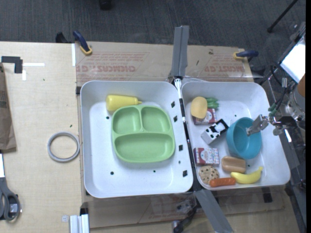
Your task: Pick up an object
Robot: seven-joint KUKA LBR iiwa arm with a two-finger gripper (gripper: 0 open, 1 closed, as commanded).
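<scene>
- Camera view is showing the gripper (256, 125) reaching in from the right, tips sitting over the right-hand rim of the blue bowl (244, 139) in the right bin (274, 113).
- Fingers are looking slightly parted, nothing visibly between them; whether one tip is inside the bowl and one outside is too small to tell.
- Step in hand, as a judgement: approaching for a grasp, likely targeting the bowl rim. Nothing is being lifted.
- Next move is probably calling for lowering so the rim sits between the fingers, closing, then raising straight up.
- Bowl: round, deep teal-blue, open side up, looks like hard plastic, lying right under the fingertips and extending left of them.
- Crowding left of the gripper: black-and-white carton (214, 131) touching or just beside the bowl, yellow-orange round food (198, 107) further up-left.
- Below-left of the gripper: bun-like piece (233, 164), banana (248, 176), red box (206, 156), cookie (208, 174).
- Risk, judged: thin rim could be slipping out, or the bowl could be nudging neighbours.
- Far left of the gripper, the left bin (95, 130) is holding a green divided plate (143, 133).
</scene>
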